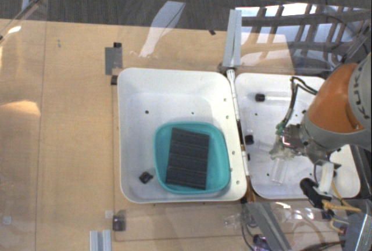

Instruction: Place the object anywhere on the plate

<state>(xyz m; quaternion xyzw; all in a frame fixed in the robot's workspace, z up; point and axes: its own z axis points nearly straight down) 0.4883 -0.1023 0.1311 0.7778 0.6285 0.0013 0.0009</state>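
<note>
On the wooden bench (58,145) there are two shallow white bins side by side. In the left bin (131,128) a teal plate (221,157) with rounded corners lies toward the near side. A dark ribbed block (187,158) lies flat on the plate, a little tilted, and it covers most of the plate's middle. A small dark piece (145,176) lies on the bin floor just beside the plate, at its near left corner, apart from it.

The arm (340,107), grey with an orange band, reaches in from the right and hangs over the right bin (261,180). Its gripper (283,154) is low over the floor of this bin, well apart from the plate. The gripper's parts are clear and pale against the white floor, so I cannot tell if it is spread or pressed together, or if it pinches something. A small black cylinder (259,96) lies near the far wall of the right bin, and another small dark thing (249,140) sits near the wall between the two bins.
</note>
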